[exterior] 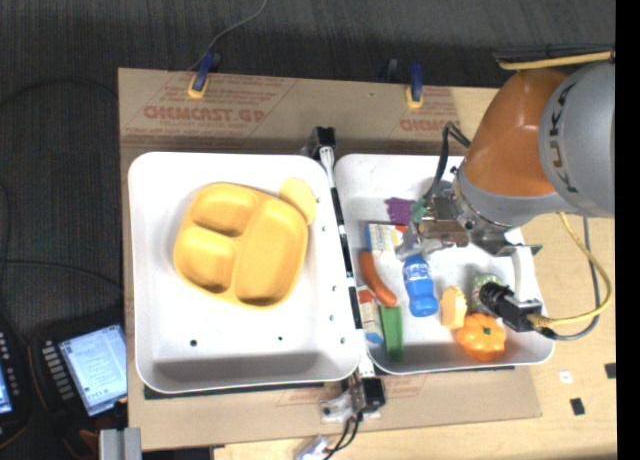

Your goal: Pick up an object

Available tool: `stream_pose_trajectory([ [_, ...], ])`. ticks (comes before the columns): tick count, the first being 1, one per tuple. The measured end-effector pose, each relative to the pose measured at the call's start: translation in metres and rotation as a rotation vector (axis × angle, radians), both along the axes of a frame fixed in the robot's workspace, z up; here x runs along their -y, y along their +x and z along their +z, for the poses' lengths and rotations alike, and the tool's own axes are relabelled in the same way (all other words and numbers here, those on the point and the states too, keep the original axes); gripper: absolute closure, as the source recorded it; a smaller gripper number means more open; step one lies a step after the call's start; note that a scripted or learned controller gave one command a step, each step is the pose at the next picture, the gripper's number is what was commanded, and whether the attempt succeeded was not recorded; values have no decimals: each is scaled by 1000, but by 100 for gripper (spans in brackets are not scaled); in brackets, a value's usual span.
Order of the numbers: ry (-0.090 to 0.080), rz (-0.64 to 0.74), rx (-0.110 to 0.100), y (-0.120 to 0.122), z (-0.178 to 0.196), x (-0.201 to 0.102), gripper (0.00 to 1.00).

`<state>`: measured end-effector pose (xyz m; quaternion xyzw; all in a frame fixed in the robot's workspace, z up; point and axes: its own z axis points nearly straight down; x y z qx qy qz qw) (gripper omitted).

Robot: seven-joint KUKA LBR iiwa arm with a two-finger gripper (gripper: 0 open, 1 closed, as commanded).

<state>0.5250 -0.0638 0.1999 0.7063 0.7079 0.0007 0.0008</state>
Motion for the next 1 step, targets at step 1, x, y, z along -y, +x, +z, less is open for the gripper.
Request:
stream_pose_trajectory([
  [1,0,0,-1,0,9,0,100],
])
